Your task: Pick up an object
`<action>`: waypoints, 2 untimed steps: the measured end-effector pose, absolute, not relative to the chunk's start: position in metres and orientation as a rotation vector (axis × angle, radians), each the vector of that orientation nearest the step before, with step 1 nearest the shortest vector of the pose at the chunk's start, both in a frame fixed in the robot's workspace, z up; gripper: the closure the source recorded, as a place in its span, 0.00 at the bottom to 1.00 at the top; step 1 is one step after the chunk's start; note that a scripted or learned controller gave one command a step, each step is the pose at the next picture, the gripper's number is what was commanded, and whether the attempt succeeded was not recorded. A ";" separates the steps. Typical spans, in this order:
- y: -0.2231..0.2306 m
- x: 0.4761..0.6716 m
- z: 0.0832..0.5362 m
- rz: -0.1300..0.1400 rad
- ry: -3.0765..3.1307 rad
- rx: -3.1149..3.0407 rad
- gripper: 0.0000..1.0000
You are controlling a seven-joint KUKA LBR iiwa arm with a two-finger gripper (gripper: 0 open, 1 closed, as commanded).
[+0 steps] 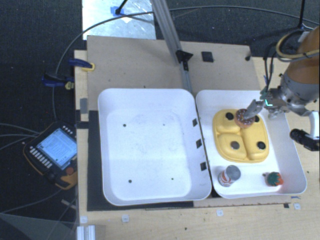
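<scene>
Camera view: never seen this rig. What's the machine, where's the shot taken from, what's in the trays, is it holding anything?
It is one fixed camera above a bench, looking down at a slant. The machine is a grey robot arm with an orange band, reaching in from the right; its gripper sits low over the right bin. Two shallow white bins lie side by side. In the right bin are a yellow four-lobed block with dark dots, a small brownish round piece on top of it right at the gripper, a grey and red cap-like item, and a small green and orange toy. The left bin shows bare white floor. Whether the gripper actually grips the brownish piece cannot be told.
</scene>
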State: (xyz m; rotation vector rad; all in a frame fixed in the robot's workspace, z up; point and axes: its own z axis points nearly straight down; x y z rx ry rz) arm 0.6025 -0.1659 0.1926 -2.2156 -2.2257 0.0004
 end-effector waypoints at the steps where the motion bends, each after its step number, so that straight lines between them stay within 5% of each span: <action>1: -0.166 0.603 0.194 -0.002 -2.228 -2.217 0.00; 2: -0.159 0.607 0.149 0.001 -2.229 -2.214 0.00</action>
